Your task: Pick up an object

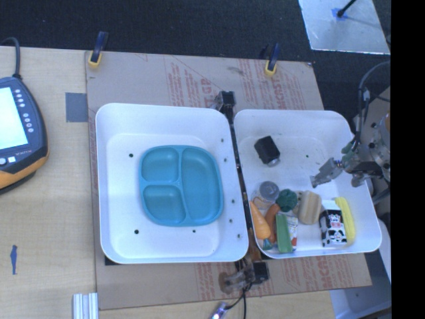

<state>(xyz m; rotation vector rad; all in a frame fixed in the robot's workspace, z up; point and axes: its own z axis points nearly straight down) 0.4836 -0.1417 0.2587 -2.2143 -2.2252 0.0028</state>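
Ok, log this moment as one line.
gripper: over right bin, near right wall | nothing seen held | black block: apart, upper left | blue tray: left bin

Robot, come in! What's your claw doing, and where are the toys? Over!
Claw over right bin, nothing seen in it. Toys piled at near edge: carrot, banana, black block apart. Blue tray in left bin.

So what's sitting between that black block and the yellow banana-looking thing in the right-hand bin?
In the camera view, between the black block and the yellow banana lie bare bin floor, then the gripper tip and a beige cylinder.
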